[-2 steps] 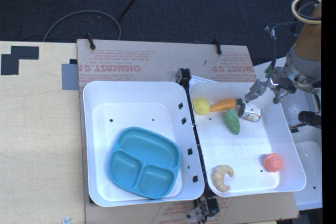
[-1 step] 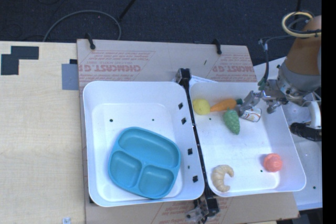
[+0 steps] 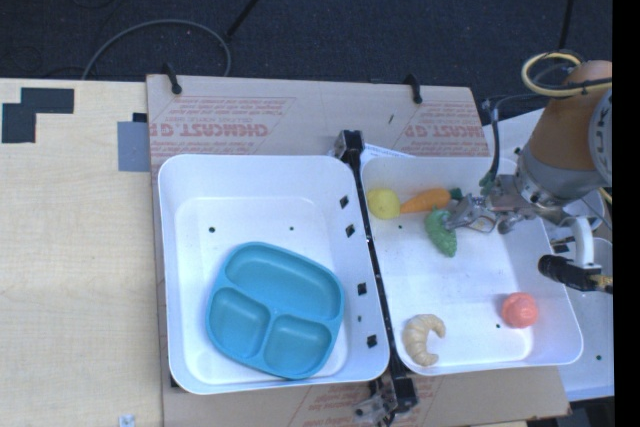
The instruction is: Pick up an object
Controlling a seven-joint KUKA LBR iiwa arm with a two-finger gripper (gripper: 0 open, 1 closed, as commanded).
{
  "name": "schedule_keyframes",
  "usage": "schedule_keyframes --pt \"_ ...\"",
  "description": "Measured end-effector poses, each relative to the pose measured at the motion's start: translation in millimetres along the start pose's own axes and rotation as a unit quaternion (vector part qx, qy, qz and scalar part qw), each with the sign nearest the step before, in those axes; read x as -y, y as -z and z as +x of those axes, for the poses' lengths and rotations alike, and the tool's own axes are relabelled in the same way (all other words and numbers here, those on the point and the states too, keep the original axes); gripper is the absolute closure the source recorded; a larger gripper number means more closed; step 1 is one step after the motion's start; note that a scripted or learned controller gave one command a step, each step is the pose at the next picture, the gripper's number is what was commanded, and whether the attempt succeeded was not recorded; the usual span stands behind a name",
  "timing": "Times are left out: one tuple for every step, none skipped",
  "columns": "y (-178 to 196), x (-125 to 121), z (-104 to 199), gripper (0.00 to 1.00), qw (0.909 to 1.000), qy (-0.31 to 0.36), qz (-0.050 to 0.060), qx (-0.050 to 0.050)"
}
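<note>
In the right bin (image 3: 480, 340) lie several toy foods. At the far left sits a yellow lemon (image 3: 384, 204), with an orange carrot (image 3: 425, 201) beside it. A green vegetable (image 3: 441, 233) lies just below the carrot. A tan croissant (image 3: 426, 338) is near the front wall and a pink ball (image 3: 520, 310) at the front right. My gripper (image 3: 463, 213) reaches in from the right and hangs low over the bin's far half. Its tip is right against the green vegetable's upper right side and close to the carrot's end.
The left bin (image 3: 190, 215) holds a blue divided plate (image 3: 275, 308). A black divider (image 3: 365, 255) separates the two bins. The arm's orange wrist (image 3: 572, 130) and cables stand over the right bin's far right corner.
</note>
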State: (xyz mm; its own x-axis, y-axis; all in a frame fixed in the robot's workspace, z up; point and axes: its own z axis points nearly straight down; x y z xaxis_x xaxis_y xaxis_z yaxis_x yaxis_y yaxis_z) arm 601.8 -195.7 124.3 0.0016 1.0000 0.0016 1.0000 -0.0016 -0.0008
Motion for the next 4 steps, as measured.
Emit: schedule_keyframes --pt "12 -1 -1 1.0 1.0 0.0 -0.001 0.001" --pt "76 -4 0 1.0 1.0 0.002 -0.003 0.002" --pt "88 -4 0 1.0 1.0 0.002 -0.001 0.001" --pt "80 9 48 1.0 1.0 0.003 0.002 -0.001"
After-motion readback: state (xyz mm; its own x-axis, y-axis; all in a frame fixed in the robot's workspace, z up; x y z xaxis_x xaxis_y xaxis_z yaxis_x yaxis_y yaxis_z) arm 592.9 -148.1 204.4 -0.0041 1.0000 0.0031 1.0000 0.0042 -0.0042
